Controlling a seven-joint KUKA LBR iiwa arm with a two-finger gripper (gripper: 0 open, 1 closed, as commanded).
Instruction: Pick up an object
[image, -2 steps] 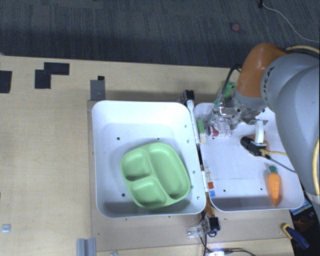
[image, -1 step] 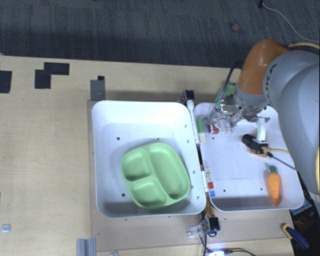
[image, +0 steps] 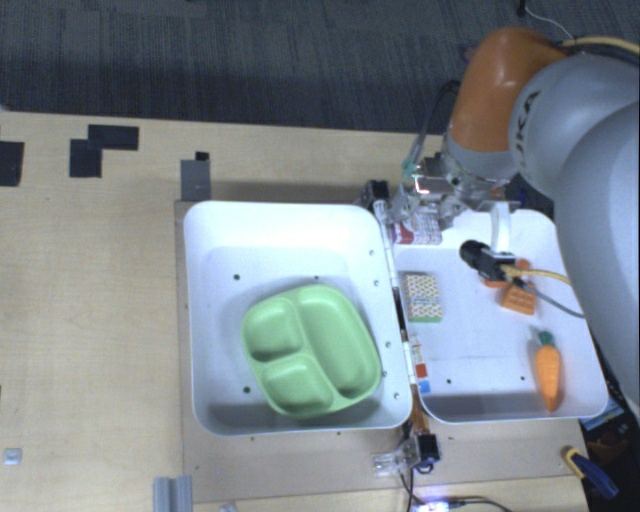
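Observation:
My gripper (image: 420, 212) hangs over the far left corner of the right bin (image: 470, 400), close to the wall between the two bins. A small red and white thing (image: 404, 233) shows just under it; whether it is held is unclear. A patterned pale block (image: 423, 297) lies in the right bin just in front of the gripper. An orange carrot toy (image: 547, 372) lies at the bin's near right. Beside the right wall sits a small orange piece (image: 518, 298).
The left bin (image: 215, 290) holds a green divided plate (image: 312, 348). A thin card with red and blue marks (image: 416, 362) lies along the right bin's left wall. The grey arm with its orange band (image: 500, 80) covers the far right.

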